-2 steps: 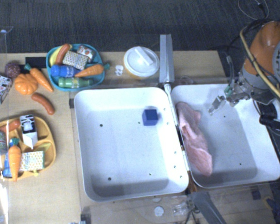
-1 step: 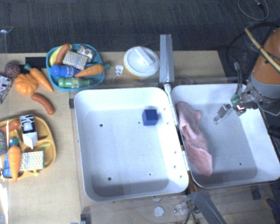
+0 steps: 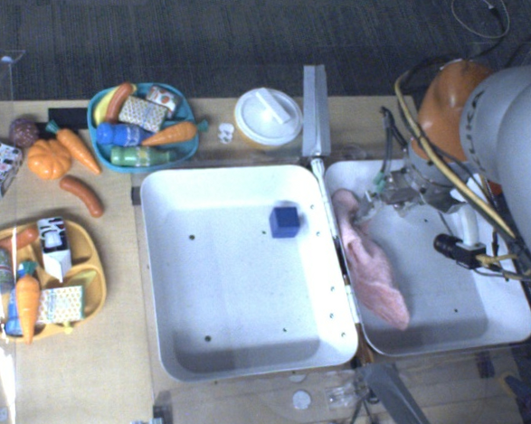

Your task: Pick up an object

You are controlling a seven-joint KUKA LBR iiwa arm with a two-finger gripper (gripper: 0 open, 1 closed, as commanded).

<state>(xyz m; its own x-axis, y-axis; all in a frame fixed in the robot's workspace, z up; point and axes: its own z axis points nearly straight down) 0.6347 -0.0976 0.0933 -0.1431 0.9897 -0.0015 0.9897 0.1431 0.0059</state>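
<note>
A small blue cube [image 3: 285, 221] lies in the left white bin [image 3: 211, 337], toward its upper right. A pink cloth [image 3: 371, 267] stretches along the left side of the right bin [image 3: 463, 320], from the top edge down past the middle. My gripper [image 3: 371, 205] hangs low over the upper left of the right bin, just right of the cloth's top end and close to it. The grey arm with its orange band [image 3: 448, 103] and cables covers the bin's right part. Nothing is seen held.
Left of the bins, toy food lies loose on the bench, with a blue bowl [image 3: 141, 125] and a yellow plate [image 3: 43, 276] full of it. A white lid [image 3: 270, 116] sits behind the left bin. A metal divider [image 3: 313, 113] stands between the bins.
</note>
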